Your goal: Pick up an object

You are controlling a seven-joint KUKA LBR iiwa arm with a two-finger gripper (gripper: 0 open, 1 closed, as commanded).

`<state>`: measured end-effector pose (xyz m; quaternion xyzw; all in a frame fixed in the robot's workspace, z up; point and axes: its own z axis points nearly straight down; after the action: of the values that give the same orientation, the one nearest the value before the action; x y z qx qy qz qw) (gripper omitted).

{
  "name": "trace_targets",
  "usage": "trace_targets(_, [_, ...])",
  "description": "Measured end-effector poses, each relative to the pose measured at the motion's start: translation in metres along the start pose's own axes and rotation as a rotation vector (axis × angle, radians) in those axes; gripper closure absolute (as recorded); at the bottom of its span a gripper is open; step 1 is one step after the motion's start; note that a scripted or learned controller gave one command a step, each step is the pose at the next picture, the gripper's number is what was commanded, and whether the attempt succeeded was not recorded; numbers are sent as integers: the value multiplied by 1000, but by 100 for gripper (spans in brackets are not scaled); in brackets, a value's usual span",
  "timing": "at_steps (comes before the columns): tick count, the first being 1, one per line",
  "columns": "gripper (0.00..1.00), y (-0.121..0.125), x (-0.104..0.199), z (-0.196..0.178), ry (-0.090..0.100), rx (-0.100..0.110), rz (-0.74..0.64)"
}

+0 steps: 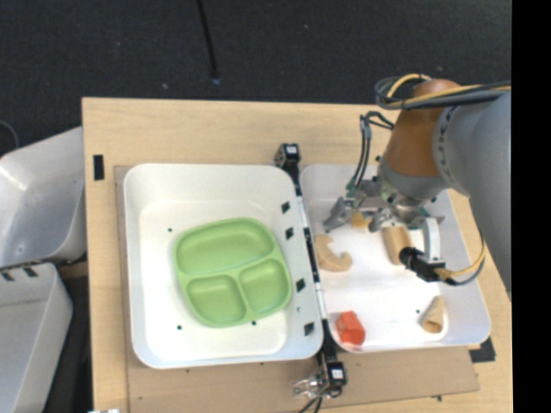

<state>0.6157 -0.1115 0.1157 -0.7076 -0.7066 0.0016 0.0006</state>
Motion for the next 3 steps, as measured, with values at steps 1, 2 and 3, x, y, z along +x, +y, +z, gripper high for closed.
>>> trace_targets(1, [100, 2, -1, -14, 0, -6, 3])
trace_targets(2, [100, 5, -7, -59, 0, -8, 5])
trace_targets(3, [100, 6, -8, -105, 0, -9, -1])
